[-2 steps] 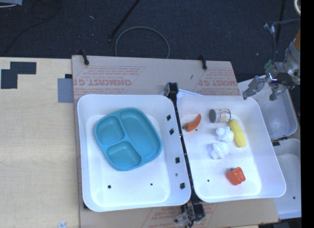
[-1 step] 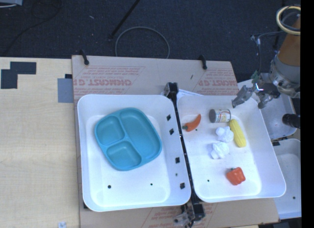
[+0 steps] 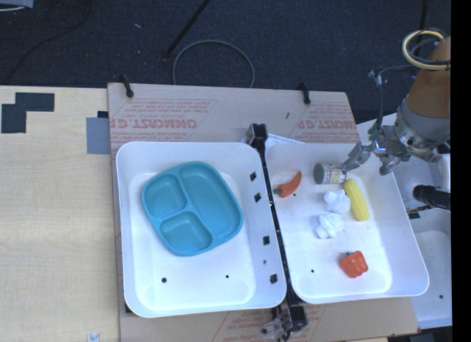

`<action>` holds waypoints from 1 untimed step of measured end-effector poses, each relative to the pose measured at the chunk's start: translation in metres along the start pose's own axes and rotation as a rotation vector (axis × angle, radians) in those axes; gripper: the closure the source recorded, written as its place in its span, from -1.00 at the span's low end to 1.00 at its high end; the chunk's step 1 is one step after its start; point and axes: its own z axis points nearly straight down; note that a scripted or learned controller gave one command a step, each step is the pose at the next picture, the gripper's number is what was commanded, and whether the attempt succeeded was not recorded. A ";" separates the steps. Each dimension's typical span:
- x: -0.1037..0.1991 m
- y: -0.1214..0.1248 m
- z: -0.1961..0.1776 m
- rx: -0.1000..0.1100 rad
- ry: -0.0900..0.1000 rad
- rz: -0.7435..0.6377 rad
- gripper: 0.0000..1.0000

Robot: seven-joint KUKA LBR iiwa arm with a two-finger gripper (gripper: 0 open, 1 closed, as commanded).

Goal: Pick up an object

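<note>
Nearest, at the lower right of the frame, an orange pepper [image 3: 354, 263] is lying in the right bin [image 3: 401, 278]. Just above it two white crumpled lumps [image 3: 333, 214] are sitting close together, with a corn cob [image 3: 357, 198] beside them on the right. Further up, a small carrot [image 3: 290, 184] is resting near the divider — and a grey can [image 3: 329, 174] is lying on its side. The hand [image 3: 362, 154] is hovering just right of the can; whether it is released or clenched I cannot tell. In the left bin [image 3: 140, 274] a blue divided plate [image 3: 191, 207] is sitting.
</note>
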 end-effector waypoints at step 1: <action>0.003 -0.001 0.063 0.000 0.000 -0.001 -1.00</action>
